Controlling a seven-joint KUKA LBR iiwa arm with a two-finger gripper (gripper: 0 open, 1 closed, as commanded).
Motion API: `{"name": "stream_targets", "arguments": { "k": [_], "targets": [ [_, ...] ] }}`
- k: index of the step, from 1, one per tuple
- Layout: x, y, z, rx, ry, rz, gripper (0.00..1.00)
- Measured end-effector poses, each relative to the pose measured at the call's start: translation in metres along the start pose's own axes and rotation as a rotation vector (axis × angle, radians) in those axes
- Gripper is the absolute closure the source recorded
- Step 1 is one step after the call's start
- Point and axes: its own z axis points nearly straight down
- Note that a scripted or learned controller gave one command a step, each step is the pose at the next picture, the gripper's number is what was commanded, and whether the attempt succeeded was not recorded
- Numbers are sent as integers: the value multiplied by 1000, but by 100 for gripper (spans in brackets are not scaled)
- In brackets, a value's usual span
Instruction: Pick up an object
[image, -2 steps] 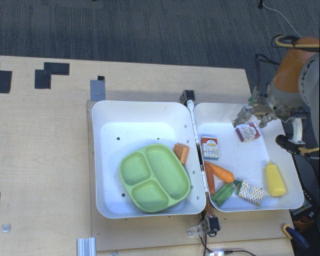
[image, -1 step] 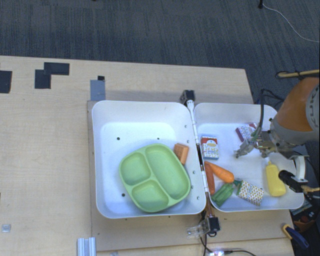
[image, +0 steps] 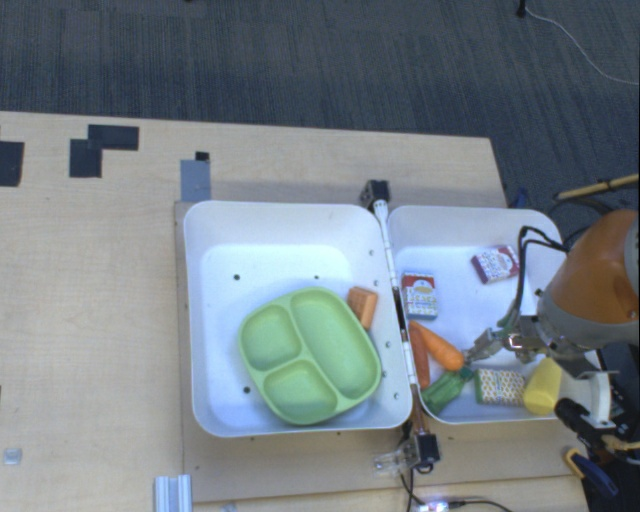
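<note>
The gripper (image: 492, 345) hangs low in the right bin (image: 455, 225), whether apart or together I cannot tell, with the toy carrot (image: 437, 346) just to its left, long axis slanting up-left away from it, nearer than the patterned block (image: 500, 384) beneath.

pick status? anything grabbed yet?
Done: the grey arm with the orange band has reached over the right white bin. In hand: its gripper sits low beside the orange carrot; no grasp is visible. Left: grasping and lifting. The small red-and-white box, yellow block and patterned packet lie in the bin.
</note>
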Motion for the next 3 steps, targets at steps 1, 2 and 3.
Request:
{"name": "stream_targets", "arguments": {
  "k": [1,2,3],
  "targets": [
    [0,3,-11,-7,-1,0,100],
    [0,2,-11,-6,-1,0,0],
    [1,4,-22,-10,-1,0,100]
  ]
}}
